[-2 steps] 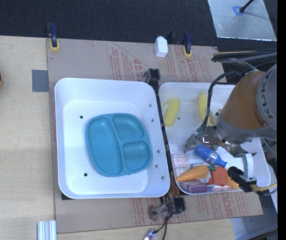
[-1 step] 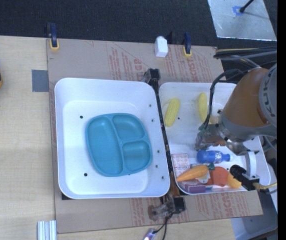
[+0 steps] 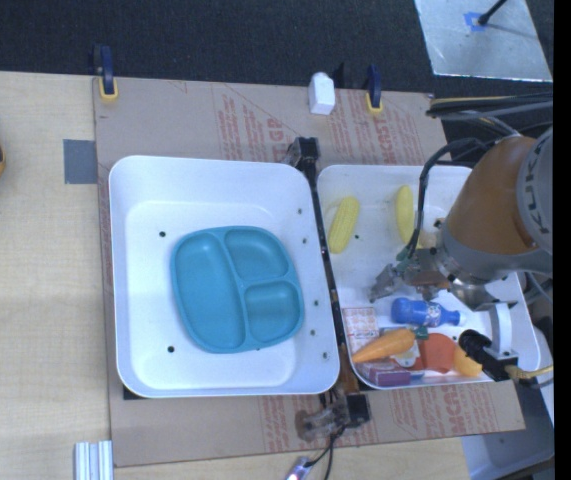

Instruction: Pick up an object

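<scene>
Your bench inventory, L to R:

1. Left bin point(image 3: 125, 268): holds a blue divided tray point(image 3: 237, 288), lying flat, approx. centre.
2. Right bin point(image 3: 365, 180): two yellow corn cobs, one point(image 3: 343, 224) near the left wall, the other point(image 3: 404, 214) further right by the arm. Toward the front: blue bottle point(image 3: 423, 313) w/ white label, lying on its side; orange carrot point(image 3: 385, 345) just below it; a red item point(image 3: 439, 352) beside the carrot (type unclear).
3. Gripper point(image 3: 393, 280): low inside the right bin, just left of the bottle, nothing seen betw. its fingers; whether they're spread or closed, you can't tell.
</scene>
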You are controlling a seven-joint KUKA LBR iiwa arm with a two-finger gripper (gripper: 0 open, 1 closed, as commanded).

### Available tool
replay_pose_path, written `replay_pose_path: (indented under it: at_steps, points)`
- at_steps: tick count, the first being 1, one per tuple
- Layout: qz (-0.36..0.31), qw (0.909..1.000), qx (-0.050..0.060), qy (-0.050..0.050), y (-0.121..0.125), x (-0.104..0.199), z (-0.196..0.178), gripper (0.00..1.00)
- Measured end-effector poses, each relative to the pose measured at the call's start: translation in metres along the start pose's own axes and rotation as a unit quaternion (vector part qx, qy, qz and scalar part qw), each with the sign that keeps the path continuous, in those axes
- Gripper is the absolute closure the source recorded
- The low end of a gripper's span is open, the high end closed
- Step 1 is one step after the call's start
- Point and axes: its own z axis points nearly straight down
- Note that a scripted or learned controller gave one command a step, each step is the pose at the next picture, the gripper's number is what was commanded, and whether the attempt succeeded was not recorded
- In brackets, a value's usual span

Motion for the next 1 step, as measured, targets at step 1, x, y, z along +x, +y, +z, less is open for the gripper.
replay_pose_path:
  at_steps: [1]
  points:
    - [0.003,1.0000,-0.001,0.001,0.0771,-0.0113,0.0095,0.00]
